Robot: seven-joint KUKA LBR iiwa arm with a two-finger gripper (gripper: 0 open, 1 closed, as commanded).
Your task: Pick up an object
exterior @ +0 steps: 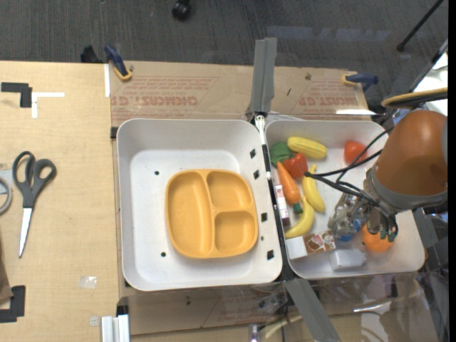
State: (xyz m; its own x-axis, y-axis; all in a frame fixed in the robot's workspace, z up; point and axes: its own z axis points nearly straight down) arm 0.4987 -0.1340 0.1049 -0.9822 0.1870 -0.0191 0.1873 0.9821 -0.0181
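Note:
The right bin (pixel 324 125) holds toy food: a yellow corn cob (pixel 306 147), a green piece (pixel 279 152), a red pepper (pixel 296 166), a carrot (pixel 288 183), two bananas (pixel 312 194) (pixel 302 221), a red tomato (pixel 354 151), an orange fruit (pixel 376 239), a small printed packet (pixel 320 243) and a clear block (pixel 348 258). My gripper (pixel 347 219) reaches down into the bin's lower right part, just left of the orange fruit and above the clear block. The orange wrist band hides the arm above it.
In the left bin (pixel 132 191) lies a yellow divided plate (pixel 211 212). Scissors (pixel 28 191) rest on the wooden bench at far left. Clamps and a grey bar hold the bins at the back. Cables run from the wrist across the right bin.

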